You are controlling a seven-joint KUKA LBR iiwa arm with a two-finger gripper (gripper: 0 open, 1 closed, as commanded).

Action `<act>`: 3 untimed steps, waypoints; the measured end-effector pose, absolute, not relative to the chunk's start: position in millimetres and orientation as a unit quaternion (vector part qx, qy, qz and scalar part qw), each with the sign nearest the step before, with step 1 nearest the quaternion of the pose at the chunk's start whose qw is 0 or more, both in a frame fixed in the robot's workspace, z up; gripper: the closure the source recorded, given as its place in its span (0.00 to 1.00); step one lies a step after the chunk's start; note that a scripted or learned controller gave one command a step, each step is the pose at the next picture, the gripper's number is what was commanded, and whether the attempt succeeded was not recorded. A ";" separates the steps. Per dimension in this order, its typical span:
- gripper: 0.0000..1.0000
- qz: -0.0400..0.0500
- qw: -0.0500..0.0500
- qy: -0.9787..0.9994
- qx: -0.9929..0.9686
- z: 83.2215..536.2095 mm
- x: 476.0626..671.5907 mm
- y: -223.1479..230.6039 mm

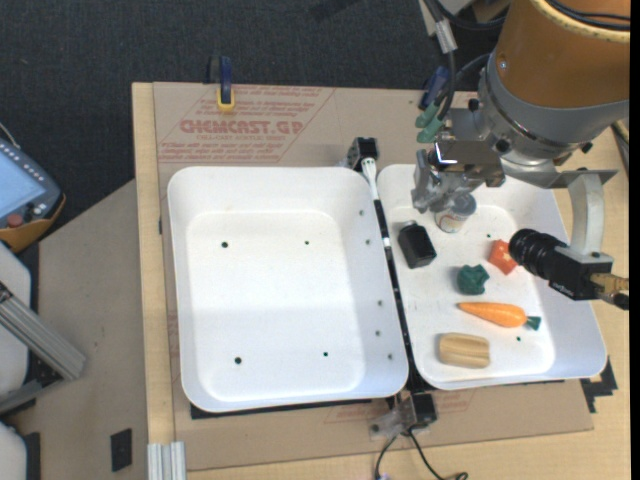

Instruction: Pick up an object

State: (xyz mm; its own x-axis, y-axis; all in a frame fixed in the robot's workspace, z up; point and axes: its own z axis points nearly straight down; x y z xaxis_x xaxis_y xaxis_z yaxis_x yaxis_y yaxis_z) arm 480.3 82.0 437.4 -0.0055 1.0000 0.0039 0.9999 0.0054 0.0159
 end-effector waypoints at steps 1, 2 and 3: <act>1.00 -0.002 -0.002 0.708 0.706 411.4 478.8 109.8; 1.00 0.002 0.001 0.708 0.706 425.1 490.1 152.8; 1.00 0.003 0.001 0.708 0.706 468.2 479.1 170.3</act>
State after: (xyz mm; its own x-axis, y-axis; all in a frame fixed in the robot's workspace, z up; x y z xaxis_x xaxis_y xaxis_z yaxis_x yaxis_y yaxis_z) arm 479.1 170.3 468.2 -0.0024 1.0000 0.0024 1.0000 0.0024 0.0059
